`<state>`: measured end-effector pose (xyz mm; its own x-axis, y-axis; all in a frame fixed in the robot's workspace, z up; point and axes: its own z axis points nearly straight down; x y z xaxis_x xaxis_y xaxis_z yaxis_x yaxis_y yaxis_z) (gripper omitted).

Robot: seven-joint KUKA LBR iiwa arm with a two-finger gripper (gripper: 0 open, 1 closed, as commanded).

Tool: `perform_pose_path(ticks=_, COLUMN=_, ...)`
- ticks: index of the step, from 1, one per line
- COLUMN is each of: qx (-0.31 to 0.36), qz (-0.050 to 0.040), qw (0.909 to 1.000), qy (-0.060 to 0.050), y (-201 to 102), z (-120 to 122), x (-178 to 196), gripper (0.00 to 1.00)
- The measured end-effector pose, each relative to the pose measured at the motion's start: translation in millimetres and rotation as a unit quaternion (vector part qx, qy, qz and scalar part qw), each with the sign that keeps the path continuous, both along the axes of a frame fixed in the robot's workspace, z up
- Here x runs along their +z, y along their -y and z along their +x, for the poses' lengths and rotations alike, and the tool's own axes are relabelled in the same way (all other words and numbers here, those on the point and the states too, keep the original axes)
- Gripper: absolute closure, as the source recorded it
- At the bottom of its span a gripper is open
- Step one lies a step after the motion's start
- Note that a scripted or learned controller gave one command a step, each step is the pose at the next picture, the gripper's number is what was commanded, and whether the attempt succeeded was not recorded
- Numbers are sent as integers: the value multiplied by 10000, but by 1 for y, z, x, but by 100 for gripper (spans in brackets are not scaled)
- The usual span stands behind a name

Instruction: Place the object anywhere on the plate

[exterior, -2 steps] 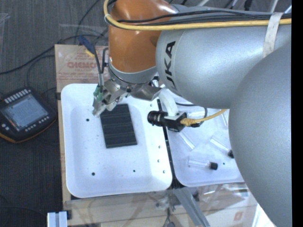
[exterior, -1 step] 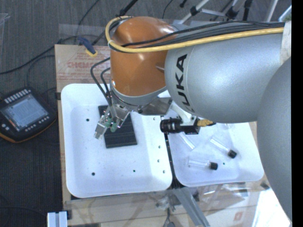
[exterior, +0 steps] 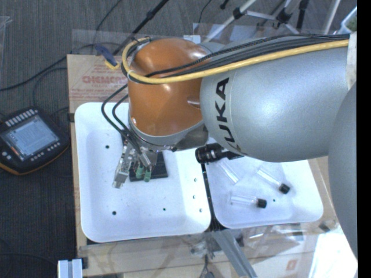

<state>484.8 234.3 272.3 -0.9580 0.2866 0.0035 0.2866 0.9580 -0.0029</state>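
Grey KUKA arm with orange wrist band reaches over the left shallow white bin (exterior: 98, 213). Two-finger metal gripper (exterior: 123, 169) hangs low in that bin, just beside a small dark square plate (exterior: 155, 168) carrying a small green object (exterior: 141, 172). Finger state: cannot tell. Clear plastic vials with black caps (exterior: 248, 200) lie in the right white bin (exterior: 301, 210).

Black lettering "KUKA" on the grey arm (exterior: 272, 106); faint red print on the cardboard (exterior: 95, 80), illegible.
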Motion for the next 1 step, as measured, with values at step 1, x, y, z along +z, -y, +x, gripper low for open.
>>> perform_pose_path(ticks=1, qx=-2380, qz=-17, qw=9713, qy=16, y=1, z=59, x=40, gripper=100)
